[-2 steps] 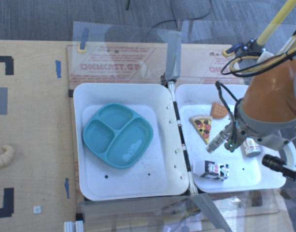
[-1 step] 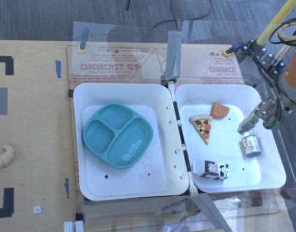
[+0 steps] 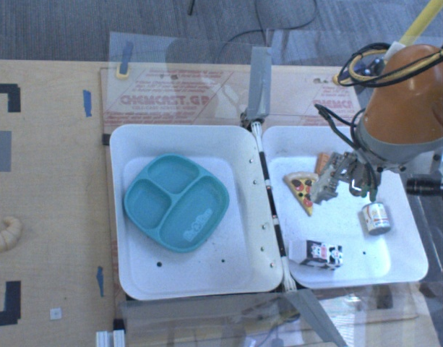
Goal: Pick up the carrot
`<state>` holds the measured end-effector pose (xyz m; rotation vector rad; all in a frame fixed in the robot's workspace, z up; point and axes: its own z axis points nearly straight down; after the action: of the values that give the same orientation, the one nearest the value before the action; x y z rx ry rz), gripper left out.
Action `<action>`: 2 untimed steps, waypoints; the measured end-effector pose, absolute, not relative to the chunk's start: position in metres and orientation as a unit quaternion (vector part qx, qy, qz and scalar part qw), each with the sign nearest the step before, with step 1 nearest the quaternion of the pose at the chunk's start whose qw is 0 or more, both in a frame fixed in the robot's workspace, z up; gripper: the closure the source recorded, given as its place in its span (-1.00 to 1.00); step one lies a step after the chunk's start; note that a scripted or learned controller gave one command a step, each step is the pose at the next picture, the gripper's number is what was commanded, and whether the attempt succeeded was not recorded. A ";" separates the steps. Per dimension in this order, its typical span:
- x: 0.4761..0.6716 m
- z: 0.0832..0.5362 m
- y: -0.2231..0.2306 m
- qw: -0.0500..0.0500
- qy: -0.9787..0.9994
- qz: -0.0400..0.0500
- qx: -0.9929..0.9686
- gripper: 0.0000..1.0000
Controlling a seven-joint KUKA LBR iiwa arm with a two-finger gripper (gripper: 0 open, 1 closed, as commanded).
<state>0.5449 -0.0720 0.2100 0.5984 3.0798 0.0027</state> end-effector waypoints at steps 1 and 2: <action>0.505 0.185 -0.007 0.001 0.998 0.001 0.070 1.00; 0.488 0.201 -0.027 0.001 0.999 0.001 -0.038 1.00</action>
<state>0.4880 -0.0272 0.2014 -0.1186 3.1366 0.0019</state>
